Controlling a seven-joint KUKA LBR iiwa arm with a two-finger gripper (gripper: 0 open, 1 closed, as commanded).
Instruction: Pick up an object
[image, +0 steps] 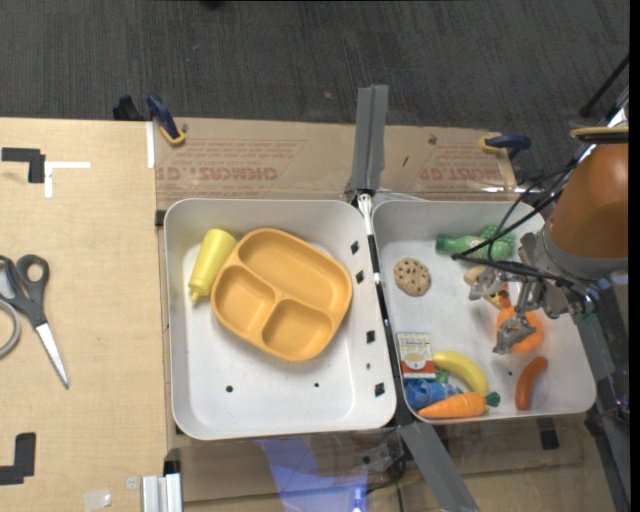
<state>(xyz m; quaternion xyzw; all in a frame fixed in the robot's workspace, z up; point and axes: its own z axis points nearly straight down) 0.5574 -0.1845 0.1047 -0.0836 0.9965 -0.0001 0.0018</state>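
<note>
I've got my eye on the small orange toy (522, 328) in the right bin (570, 405), lying toward its right side, because that's where the gripper (512, 320) sits right now, low in the bin and right on top of it. The fingers (508, 340) point down and left over that orange piece, and metal and orange overlap so much that I cannot tell how far they're spread or whether anything is truly caught between them, so I won't call it a grasp. My read: we're at the reach-and-close step, with no lift yet. Just below lies a red-orange sausage (530, 382), near but apart from the fingers. Further left along the bin's front edge I see a banana (463, 370), a carrot (457, 404) below it, something blue (420, 388) and a small printed carton (414, 350). A cookie (411, 276) sits near the divider, and a green toy (478, 243) lies at the back, partly under the cables. The left bin (200, 400) holds a yellow divided plate (278, 293) and a yellow bottle (210, 262) beside it. Scissors (38, 315) rest on the surface, well apart. Next I'd want a firm close confirmed, then a straight lift clear of the sausage.
</note>
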